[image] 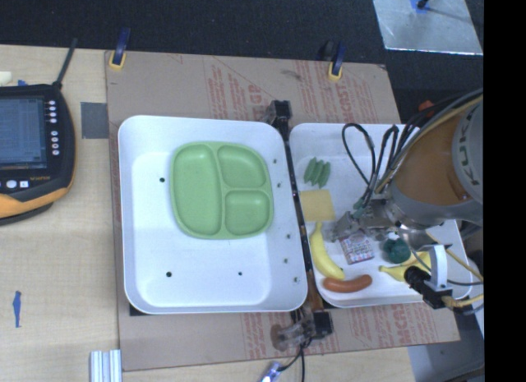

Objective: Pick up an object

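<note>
A green divided plate (221, 189) is seen lying in the left white bin (148, 282). In the right white bin (329, 135), a green pea pod (316, 172), a yellow square block (317, 204), a banana (325, 259) and a hot dog sausage (348, 283) are laid near the left wall. The claw (355, 228) is lowered beside a small printed packet (357, 248). An orange-edged teach pendant (31, 149) is rested on the desk (57, 290).

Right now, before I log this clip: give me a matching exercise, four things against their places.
Things:
1. green plate
2. banana
3. sausage
4. handheld screen

Places:
A. right bin, along its near edge
B. on the bench, left of both bins
C. left bin
D. right bin, by the wall between the bins

Pairs: 1-C, 2-D, 3-A, 4-B
</note>
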